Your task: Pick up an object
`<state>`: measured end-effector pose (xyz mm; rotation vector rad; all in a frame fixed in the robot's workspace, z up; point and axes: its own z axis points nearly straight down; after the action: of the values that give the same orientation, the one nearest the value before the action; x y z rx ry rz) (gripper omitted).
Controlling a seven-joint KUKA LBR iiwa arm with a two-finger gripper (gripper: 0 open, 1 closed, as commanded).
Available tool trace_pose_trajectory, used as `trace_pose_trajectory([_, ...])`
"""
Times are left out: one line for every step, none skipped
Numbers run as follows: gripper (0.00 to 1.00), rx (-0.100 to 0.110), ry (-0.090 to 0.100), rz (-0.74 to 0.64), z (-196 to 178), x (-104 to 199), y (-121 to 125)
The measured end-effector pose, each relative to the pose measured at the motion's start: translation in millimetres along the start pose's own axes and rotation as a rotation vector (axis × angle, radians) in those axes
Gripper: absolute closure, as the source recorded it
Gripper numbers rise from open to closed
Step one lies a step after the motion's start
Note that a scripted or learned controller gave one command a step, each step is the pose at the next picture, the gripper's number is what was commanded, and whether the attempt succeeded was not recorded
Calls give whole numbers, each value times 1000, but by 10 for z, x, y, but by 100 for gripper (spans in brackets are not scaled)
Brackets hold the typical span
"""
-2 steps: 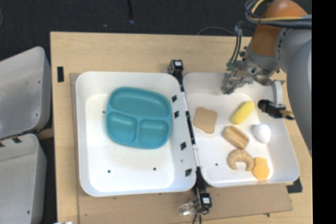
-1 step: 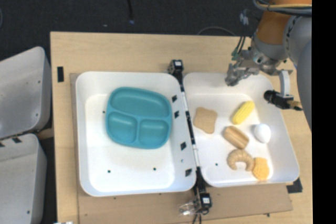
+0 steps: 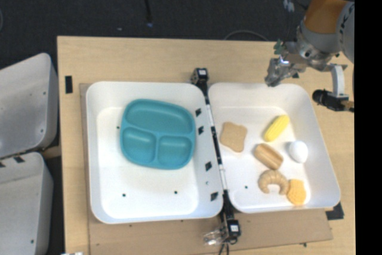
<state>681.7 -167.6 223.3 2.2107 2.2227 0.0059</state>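
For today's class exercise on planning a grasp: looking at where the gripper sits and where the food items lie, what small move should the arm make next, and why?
Probably bring the gripper forward over the right bin and toward the corn cob. It sits above the bin's far rim, holding nothing, and the corn is the nearest item, lying apart from the egg and the toast.

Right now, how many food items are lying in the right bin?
6, all in the right bin: toast slice, corn cob, white egg, bread roll, croissant, orange piece touching the croissant. Nothing seems hidden.
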Motion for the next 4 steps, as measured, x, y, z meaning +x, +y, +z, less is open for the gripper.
trace_pose_trajectory([100,6,2,1,-125,487,-178])
trace_pose_trajectory([100,8,2,0,-104,1030,-435])
trace_pose_trajectory([100,8,3,0,-127,1551,-772])
trace_pose_trajectory([100,8,4,-1,-244,1978,-1087])
